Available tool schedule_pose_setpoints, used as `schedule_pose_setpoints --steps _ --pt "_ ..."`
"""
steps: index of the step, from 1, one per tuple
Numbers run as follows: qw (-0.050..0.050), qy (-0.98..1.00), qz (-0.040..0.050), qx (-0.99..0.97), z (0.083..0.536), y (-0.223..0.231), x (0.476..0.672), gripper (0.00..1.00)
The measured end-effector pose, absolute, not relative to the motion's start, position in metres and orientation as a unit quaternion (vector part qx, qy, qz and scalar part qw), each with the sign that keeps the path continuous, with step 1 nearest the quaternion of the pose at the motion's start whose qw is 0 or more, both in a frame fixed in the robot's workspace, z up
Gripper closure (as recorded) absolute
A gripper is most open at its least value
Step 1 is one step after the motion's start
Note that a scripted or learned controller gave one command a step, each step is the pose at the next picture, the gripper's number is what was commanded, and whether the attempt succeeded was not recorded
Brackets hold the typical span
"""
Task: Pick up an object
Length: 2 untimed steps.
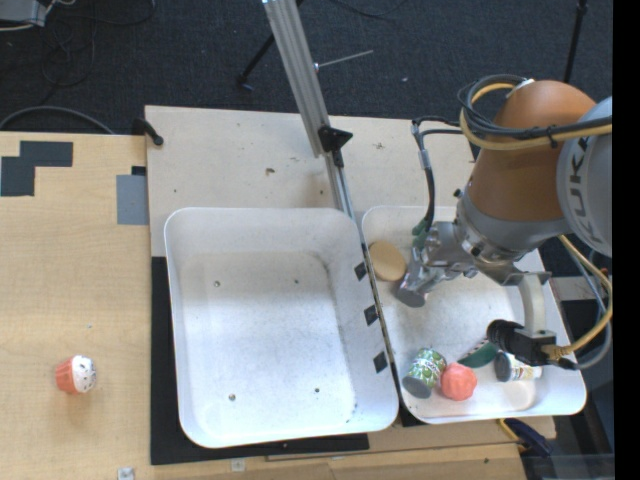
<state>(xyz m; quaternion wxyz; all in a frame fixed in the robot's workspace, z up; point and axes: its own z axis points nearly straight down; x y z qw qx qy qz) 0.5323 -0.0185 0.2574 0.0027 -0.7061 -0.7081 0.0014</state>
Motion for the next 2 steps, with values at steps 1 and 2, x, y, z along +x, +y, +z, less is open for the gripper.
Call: schedule_pose_setpoints --steps 1,2 --pt "0.003 -0.709 0.001 -0.705 0.252 0.039 0.526 1.0" --pt "0.003 -0.708 0.002 -0.706 0.235 0.082 0.517 1.0"
